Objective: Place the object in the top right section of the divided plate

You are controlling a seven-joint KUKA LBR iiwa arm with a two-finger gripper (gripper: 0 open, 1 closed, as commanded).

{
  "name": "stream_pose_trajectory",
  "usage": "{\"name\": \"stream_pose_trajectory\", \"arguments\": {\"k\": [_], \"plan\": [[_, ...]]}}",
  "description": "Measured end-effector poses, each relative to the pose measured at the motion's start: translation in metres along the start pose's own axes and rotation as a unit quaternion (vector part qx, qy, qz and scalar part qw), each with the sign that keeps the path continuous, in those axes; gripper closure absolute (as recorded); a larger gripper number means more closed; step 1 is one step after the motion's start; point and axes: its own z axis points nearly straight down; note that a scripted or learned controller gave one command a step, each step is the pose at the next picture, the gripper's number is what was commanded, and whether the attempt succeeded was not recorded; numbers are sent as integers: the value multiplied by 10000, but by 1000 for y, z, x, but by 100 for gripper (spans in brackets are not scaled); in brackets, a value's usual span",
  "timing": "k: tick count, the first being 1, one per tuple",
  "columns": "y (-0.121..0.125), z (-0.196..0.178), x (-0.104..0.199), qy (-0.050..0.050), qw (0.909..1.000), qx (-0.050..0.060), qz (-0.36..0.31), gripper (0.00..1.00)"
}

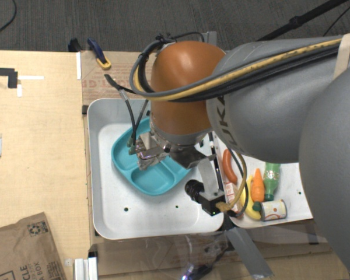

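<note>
Wooden bench [35, 156] over dark carpet; two white bins side by side. Left bin [105, 214] holds a blue divided plate [157, 182], lying tilted near the bin's centre. Right bin [297, 212] holds toy food: carrot [256, 186], green bottle [271, 179], small can [273, 210], banana [251, 212], a red sausage-like piece [229, 167].

Arm's orange band and wrist sit directly above the plate, hiding most of its upper half. Gripper [144, 155] is low over the plate's upper sections; finger state cannot be told, and no object is visible at it. The plate sections in view are bare.

Judgement: placement unconfirmed. Either a release is in hand or nothing was carried; the target section is hidden.
</note>
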Motion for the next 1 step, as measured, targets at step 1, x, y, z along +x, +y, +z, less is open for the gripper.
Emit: {"name": "stream_pose_trajectory", "arguments": {"k": [1], "plan": [[79, -48, -29, -5, 9956, -22, -934, 100]]}}
